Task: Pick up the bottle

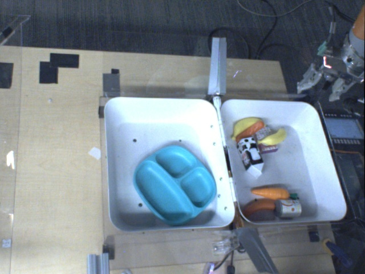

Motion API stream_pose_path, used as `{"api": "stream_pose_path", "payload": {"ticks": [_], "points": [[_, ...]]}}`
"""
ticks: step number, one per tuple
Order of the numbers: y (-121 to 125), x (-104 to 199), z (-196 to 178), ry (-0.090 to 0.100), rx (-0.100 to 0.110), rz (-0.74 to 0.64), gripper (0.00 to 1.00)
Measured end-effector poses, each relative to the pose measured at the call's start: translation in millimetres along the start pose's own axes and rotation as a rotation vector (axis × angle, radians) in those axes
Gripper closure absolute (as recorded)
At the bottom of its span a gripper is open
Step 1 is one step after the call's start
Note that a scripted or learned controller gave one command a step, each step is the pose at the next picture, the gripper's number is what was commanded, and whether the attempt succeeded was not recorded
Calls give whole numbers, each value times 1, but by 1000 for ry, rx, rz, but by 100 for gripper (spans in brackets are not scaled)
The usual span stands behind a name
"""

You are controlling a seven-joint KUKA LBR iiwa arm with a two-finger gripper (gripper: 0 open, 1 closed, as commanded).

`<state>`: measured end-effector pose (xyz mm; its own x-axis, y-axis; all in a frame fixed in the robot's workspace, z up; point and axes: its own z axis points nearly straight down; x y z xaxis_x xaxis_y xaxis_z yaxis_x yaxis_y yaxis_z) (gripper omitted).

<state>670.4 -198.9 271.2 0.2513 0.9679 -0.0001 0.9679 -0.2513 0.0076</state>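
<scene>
A small grey bottle with a green cap lies on its side near the front edge of the right bin. It touches an orange carrot and a brown-red item. My gripper hangs beyond the bin's far right corner, outside the bin and far from the bottle. Its fingers are spread open with nothing between them.
At the back left of the right bin lie a yellow-orange fruit, a banana, a purple piece and a black-and-white carton. The left bin holds a blue divided plate. A metal bar stands behind the bins.
</scene>
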Motion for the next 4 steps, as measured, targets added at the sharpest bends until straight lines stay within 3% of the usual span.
{"api": "stream_pose_path", "payload": {"ticks": [1, 2, 3, 4], "points": [[2, 2, -13, -1, -7, -7, 100], [-2, 3, 149, 0, 4, -96, 100], [-2, 3, 148, 0, 2, -96, 0], [-36, 26, 151, 1, 2, -186, 0]]}}
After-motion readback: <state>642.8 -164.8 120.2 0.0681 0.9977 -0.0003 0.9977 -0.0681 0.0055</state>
